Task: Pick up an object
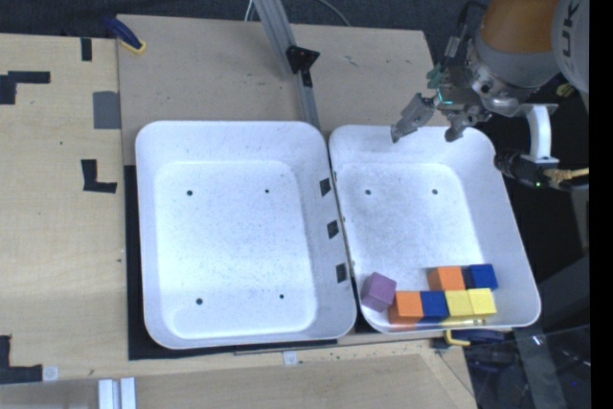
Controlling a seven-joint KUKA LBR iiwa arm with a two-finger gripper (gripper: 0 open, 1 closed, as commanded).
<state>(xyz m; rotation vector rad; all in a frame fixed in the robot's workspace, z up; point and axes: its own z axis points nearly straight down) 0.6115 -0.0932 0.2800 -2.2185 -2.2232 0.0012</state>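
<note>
Coloured blocks are clustered at the near edge of the right bin (498, 206): a purple block (380, 289), two orange blocks (409, 304), two blue blocks (482, 277) and two yellow blocks (470, 303), packed closely together. The gripper (426, 126) is held above the far rim of the same bin, well apart from them, its fingers spread with nothing between them.
</note>
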